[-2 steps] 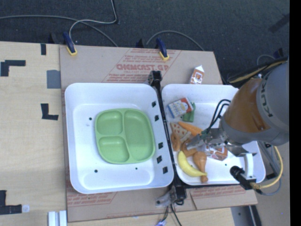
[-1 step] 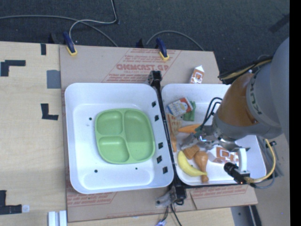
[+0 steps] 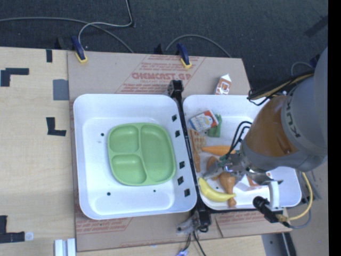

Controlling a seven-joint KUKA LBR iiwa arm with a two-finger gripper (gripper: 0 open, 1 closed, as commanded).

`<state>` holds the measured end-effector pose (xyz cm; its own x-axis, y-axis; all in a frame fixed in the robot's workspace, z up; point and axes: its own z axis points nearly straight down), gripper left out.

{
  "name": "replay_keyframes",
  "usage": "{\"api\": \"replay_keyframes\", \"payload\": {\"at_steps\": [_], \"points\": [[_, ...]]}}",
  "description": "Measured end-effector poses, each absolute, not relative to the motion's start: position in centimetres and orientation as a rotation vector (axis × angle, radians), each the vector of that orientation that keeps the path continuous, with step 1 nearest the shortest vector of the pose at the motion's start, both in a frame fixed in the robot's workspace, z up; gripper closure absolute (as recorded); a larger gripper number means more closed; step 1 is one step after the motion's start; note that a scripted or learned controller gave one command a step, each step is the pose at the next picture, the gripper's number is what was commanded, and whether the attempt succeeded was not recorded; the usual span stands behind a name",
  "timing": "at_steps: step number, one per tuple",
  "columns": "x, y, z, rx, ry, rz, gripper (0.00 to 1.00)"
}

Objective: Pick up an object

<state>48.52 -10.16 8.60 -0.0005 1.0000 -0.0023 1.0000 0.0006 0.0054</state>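
**low over the right bin, nothing lifted yet**

my gripper [image 3: 230, 167] is down in the right bin [image 3: 290, 196], in the lower right of the frame, among the small things heaped against that bin's left wall. my own wrist and the orange band cover most of it, so i cannot tell how my pincer stands, nor whether anything sits in it.

right around it lie the likely picks: a carrot [image 3: 216, 150] just above, a banana [image 3: 213, 192] just below along the bin's lower left corner, and a brown pear-shaped piece [image 3: 227, 182] between banana and gripper. higher up in the same bin is a small snack packet [image 3: 204, 121], and a little carton [image 3: 224, 84] stands outside on the cardboard, above the bin.

the left bin [image 3: 88, 159] holds a green divided plate [image 3: 141, 153], well apart from me.

as i judge it, the reach is done and the descent near its end; the grasp itself and the lift are left. every object looks to rest on the bin floor, so nothing counts as picked up.
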Motion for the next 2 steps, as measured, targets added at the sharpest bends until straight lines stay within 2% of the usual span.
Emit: {"api": "replay_keyframes", "payload": {"at_steps": [1,2], "points": [[48.5,-10.2,9.6,2.217,2.218,0.003,1.0],[51.8,-2.5,18.4,2.22,2.224,0.0,1.0]]}}
